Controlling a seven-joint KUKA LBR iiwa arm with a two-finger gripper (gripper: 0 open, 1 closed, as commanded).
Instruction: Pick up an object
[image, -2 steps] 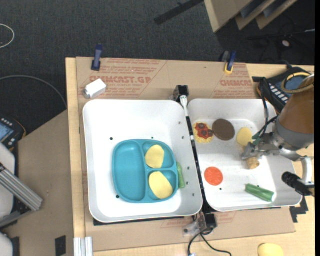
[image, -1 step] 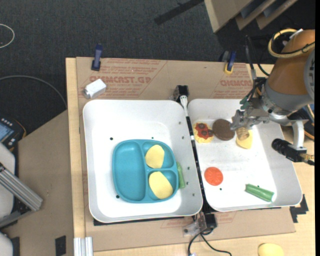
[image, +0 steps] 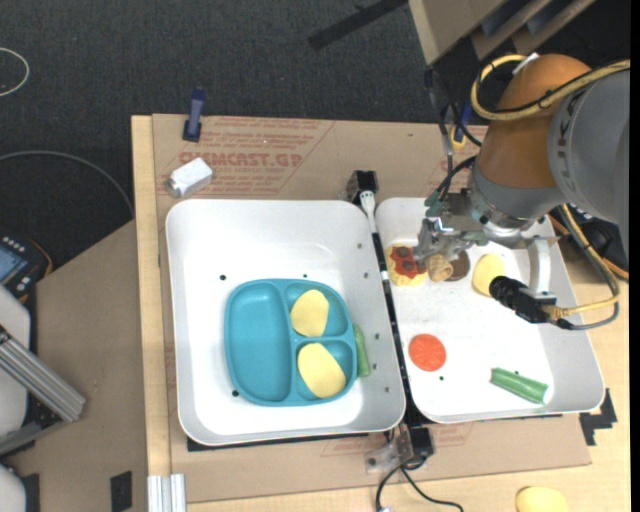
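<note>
My gripper (image: 436, 243) hangs low over the back left part of the right bin (image: 470, 400). Just below it lie a red and yellow piece (image: 404, 263) and a brown and tan piece (image: 446, 267), both close to its tip. I cannot see anything held in it. A yellow rounded object (image: 486, 272) lies just to their right. Further forward in the same bin are an orange-red disc (image: 428, 352) and a green stick-shaped object (image: 518, 383).
The left bin (image: 200, 250) holds a blue divided tray (image: 258, 340) with two yellow objects (image: 310, 313) (image: 322, 368) in its right compartments. A thin green piece (image: 361, 353) leans at that bin's right wall. A white block (image: 190, 177) lies on the cardboard behind.
</note>
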